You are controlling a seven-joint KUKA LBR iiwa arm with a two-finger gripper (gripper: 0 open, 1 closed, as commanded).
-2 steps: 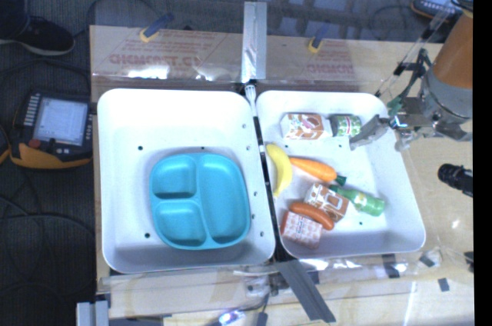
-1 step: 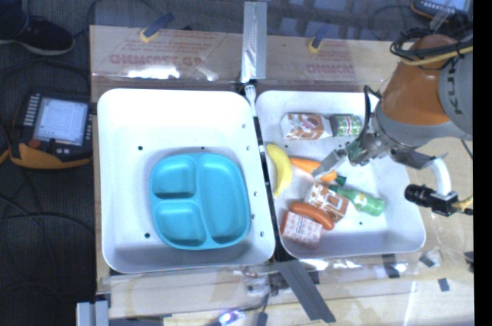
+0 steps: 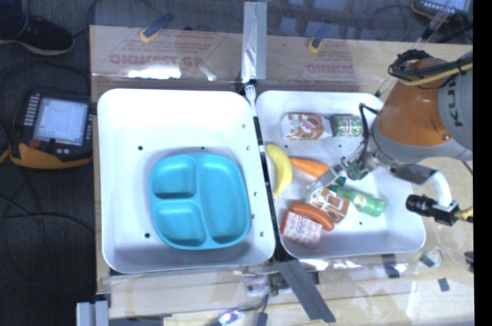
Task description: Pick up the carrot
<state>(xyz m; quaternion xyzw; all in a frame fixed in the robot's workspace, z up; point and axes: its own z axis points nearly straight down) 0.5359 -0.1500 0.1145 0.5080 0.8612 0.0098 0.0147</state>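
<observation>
The orange carrot [image 3: 309, 166] lies in the right bin [image 3: 400, 240], near its middle, just right of a yellow banana [image 3: 278, 167]. My gripper [image 3: 339, 175] reaches in from the right, low over the bin, directly right of and slightly below the carrot's thick end. It sits above a small brown snack packet [image 3: 332, 201]. Nothing shows between the gripper and the carrot, and the carrot rests on the bin floor. The grey arm with its orange band [image 3: 410, 119] rises behind the gripper.
The right bin also holds a bread packet [image 3: 303, 126], a green-labelled can [image 3: 346, 124], a green bottle [image 3: 367, 202] and a red sausage packet [image 3: 303, 226]. A blue divided plate [image 3: 201, 199] lies in the left bin [image 3: 123, 124].
</observation>
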